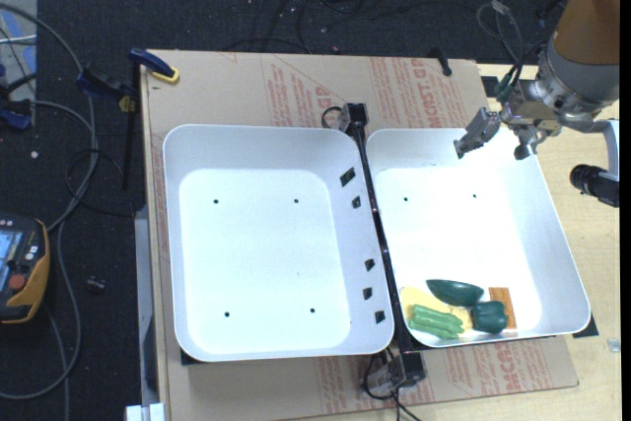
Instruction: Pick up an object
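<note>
My gripper (496,139) hangs over the far edge of the right bin (552,242), its two fingers spread apart with nothing between them. The objects lie bunched in that bin's near corner, well away from the gripper: a dark green bowl-like piece (455,291), a bright green ridged object (435,320), a teal lump (489,315), a pale yellow flat piece (420,298) and a small orange block (503,296).
The left bin (197,242) sits beside the right one, with a black divider strip (370,212) between them. Both rest on a cardboard sheet (266,84). Cables and a blue-yellow clamp (153,66) lie beyond the bench.
</note>
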{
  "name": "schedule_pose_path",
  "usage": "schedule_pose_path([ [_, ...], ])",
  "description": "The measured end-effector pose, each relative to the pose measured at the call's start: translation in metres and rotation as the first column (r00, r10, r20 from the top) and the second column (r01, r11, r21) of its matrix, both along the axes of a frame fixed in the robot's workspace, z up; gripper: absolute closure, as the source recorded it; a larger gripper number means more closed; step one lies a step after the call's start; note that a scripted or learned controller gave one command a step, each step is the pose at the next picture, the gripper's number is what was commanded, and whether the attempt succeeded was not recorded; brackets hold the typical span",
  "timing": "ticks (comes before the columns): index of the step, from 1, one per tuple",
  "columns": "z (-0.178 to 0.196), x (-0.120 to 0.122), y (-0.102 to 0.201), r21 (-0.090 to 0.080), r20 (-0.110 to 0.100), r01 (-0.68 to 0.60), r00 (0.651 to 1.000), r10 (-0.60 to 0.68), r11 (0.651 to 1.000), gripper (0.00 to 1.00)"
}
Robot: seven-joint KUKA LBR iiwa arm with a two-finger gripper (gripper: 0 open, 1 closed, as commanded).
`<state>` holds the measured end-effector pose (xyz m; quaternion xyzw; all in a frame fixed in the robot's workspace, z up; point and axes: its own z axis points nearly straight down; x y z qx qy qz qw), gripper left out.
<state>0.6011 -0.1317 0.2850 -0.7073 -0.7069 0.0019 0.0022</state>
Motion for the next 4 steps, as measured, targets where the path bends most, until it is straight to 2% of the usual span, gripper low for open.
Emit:
schedule_pose_path([
  [1, 0.003, 0.001, 0.000, 0.000, 0.006, -0.001, 1.000, 0.001, 1.000, 0.00],
  [4, -0.149, -0.016, 0.002, 0.000, 0.002, -0.001, 1.000, 0.001, 1.000, 0.00],
])
